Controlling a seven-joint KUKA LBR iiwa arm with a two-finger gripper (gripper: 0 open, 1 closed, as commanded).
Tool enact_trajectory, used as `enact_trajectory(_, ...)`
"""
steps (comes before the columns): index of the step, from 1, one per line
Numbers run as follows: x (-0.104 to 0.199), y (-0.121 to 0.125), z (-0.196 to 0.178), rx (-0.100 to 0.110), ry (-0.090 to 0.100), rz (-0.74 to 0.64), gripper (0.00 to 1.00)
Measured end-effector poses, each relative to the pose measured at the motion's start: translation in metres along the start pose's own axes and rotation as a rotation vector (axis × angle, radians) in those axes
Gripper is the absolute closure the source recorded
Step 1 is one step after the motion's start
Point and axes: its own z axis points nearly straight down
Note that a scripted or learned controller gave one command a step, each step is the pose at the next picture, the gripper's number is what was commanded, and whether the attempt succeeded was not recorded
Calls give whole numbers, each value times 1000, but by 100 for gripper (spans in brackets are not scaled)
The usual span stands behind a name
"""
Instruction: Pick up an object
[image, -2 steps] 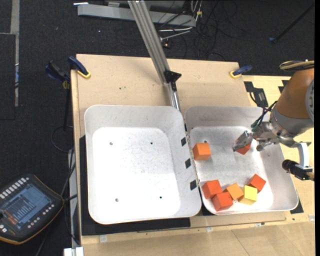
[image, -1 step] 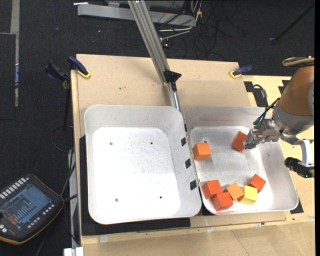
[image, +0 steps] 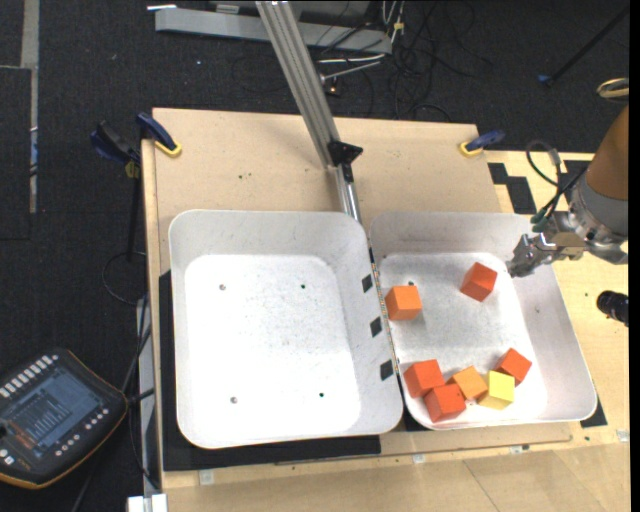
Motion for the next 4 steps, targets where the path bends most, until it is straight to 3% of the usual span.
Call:
enact_trajectory(1, 0, 2, -34, 2, 1, 0, 100)
enact_trajectory(4, 177, 17, -23, 10, 6, -7, 100)
